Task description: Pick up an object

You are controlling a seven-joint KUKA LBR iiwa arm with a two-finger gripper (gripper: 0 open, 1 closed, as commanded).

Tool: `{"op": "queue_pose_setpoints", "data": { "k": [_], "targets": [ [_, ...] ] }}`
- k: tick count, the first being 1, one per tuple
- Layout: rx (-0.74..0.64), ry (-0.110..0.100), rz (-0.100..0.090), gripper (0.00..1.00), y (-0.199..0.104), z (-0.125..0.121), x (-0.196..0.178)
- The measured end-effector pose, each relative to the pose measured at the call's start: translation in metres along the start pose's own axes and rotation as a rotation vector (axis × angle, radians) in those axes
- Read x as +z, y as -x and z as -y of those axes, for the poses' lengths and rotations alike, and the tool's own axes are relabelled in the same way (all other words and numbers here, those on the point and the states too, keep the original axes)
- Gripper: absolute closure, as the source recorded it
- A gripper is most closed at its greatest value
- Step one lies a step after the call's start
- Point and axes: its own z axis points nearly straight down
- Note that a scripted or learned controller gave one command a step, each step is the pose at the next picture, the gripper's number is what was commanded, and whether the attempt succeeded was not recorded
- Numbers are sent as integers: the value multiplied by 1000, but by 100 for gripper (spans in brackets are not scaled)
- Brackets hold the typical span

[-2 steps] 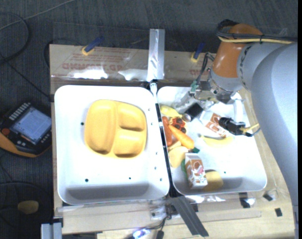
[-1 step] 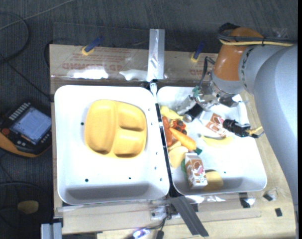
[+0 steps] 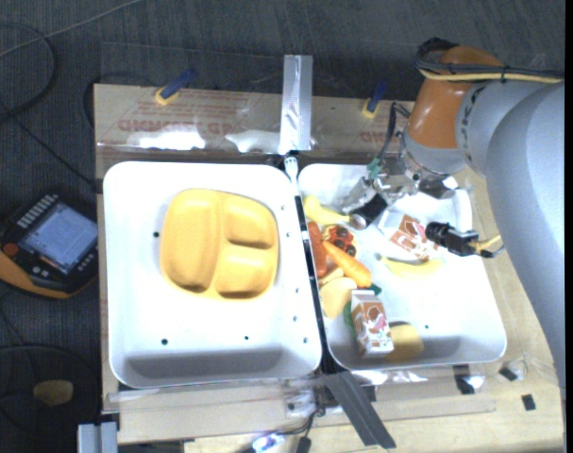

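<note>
Nearest the camera, well below the gripper [image 3: 392,183], a small juice carton [image 3: 370,323] stands in the right bin [image 3: 475,338] against a pale yellow piece [image 3: 406,341]. Closer to it, down and to its left, toy carrots [image 3: 341,253] crowd the divider, and a red-and-white packet [image 3: 411,236] lies just below it. The gripper hangs low over the bin's far part, beside a small dark item [image 3: 361,219]; whether it is wide or narrow I cannot tell (the wrist hides that). Best, I judge, to centre over one separate piece, likely the packet, before descending. Far left sits a yellow tray [image 3: 218,242].
</note>
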Motion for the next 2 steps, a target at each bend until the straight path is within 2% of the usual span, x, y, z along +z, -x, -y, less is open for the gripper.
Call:
{"op": "queue_pose_setpoints", "data": {
  "k": [1,2],
  "targets": [
    [-65,-7,-5,100,-83,-12,-103],
    [-65,-7,-5,0,-83,-12,-103]
  ]
}}
